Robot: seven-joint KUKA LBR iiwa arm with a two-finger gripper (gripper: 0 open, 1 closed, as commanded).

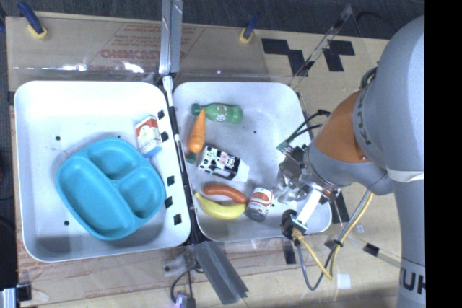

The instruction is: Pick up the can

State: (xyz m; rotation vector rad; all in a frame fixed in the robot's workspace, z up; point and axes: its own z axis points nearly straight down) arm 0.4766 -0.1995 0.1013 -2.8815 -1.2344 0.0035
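just beside the jaws (289,192), whose opening i cannot tell, the can (259,204) touches a banana (220,208) that could be nudged or grabbed instead.

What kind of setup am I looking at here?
Probably a lab pick-and-place bench: two white bins clamped side by side, toy food such as a banana beside the can, and a grey arm.

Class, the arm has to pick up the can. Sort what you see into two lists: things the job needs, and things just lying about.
Needed for the job:
can, right bin
claw, beside it

Just lying about:
banana
sausage
carrot
green bottle
black-and-white carton
blue divided plate, left bin
small red-and-white carton
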